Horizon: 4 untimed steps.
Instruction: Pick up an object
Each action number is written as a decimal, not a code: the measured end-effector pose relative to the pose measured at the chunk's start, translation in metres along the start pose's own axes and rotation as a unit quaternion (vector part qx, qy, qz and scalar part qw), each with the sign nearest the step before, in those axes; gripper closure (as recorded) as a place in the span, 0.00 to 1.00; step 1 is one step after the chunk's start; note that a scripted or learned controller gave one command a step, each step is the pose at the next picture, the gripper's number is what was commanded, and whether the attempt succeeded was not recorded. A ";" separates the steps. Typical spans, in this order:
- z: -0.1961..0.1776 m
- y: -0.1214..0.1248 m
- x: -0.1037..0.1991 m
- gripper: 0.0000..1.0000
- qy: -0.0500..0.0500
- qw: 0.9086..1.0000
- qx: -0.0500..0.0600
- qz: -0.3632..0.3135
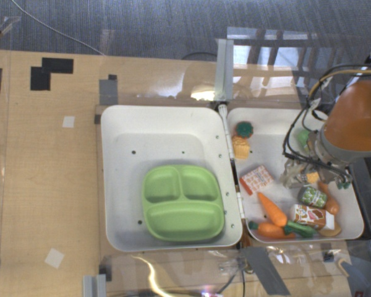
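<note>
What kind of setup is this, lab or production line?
Most likely a robotics lab pick-and-place rig: two shallow white plastic bins on a light wooden bench, a green three-compartment plastic tray in the left bin, toy food such as an orange plastic carrot in the right, loose cables.

The arm (352, 119) reaches in from the right edge, wrist pointing down, and the gripper (312, 177) hangs low inside the right bin (269, 124).

i see glossy white plastic bins (117, 228), a matt green plastic tray (182, 203), and a pale wood bench (43, 184).
</note>
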<state>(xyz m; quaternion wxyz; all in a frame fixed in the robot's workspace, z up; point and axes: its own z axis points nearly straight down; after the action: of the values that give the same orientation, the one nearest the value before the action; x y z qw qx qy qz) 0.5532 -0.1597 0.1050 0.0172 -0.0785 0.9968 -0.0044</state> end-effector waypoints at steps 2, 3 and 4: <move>-0.177 -0.004 -0.059 1.00 0.007 0.999 -0.002 0.036; -0.186 -0.003 -0.061 1.00 0.005 0.999 -0.002 0.035; -0.200 -0.003 -0.064 1.00 -0.001 0.999 -0.001 0.034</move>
<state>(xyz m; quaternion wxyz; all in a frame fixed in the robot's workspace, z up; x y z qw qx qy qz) 0.6099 -0.1512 0.3066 0.0181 -0.0445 0.9988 -0.0032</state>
